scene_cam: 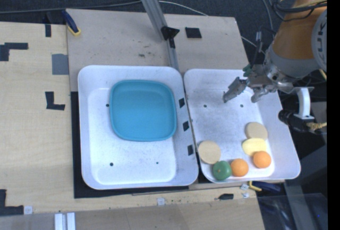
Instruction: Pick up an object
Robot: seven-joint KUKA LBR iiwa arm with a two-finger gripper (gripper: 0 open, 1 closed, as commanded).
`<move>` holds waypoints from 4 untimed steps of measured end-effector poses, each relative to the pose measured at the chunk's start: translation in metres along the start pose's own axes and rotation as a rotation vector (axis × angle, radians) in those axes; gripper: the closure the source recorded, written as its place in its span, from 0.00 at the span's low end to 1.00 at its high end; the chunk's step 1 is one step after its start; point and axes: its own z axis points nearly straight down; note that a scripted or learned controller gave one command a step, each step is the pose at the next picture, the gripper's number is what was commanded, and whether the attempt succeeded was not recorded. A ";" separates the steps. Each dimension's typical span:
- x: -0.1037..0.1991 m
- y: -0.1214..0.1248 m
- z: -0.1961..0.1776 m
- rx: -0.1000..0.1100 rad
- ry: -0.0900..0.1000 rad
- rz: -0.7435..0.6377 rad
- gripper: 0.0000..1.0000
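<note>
Claw point(245, 92) hangs over the right bin point(212, 91), fingers spread, nothing between them. Objects cluster at the near corner, well apart: tan disc point(209, 151), green ball point(221, 170), orange ball point(239, 167). Risk: round, touching pieces may roll or jam against the wall.

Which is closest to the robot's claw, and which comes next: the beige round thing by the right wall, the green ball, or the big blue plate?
Measured from the gripper in the camera view:
1. Beige disc, by the right bin's right side, just below the gripper.
2. Green ball, at the right bin's bottom edge.
3. Blue plate, in the left bin.
</note>
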 end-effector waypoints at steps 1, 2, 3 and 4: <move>-0.005 0.001 0.044 0.004 0.000 0.000 0.00; 0.002 -0.001 0.090 0.004 0.001 0.000 0.00; 0.003 -0.002 0.143 0.005 0.001 0.000 0.00; 0.003 -0.001 0.131 0.000 0.000 -0.001 1.00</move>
